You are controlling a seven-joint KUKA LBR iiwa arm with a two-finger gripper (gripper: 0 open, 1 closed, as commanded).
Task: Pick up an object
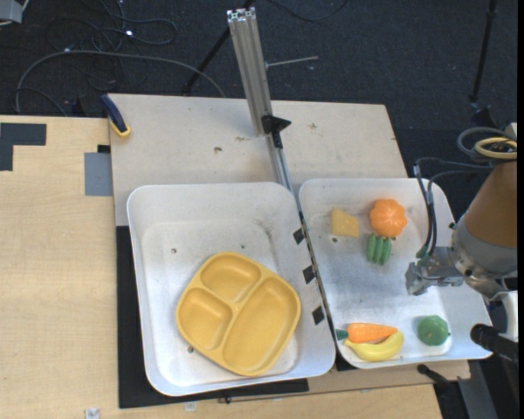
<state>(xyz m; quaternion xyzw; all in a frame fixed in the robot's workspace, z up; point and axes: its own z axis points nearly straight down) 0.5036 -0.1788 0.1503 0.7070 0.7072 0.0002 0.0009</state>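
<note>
Two bins (pixel 148 234) on the worktop (pixel 52 260) — I'm approaching. My gripper (pixel 422 279) hangs over the right one; whether it's open, I can't tell. Next: descend onto the green ball (pixel 433 329) just below, or the orange (pixel 388 217).

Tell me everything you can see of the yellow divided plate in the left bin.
The yellow plate is a rounded, plastic-looking tray with three compartments: one smaller at upper left, two longer ones beside it. It lies flat, turned at a slant, on the floor of the left bin, towards its near right corner. Nothing lies in it.
</note>
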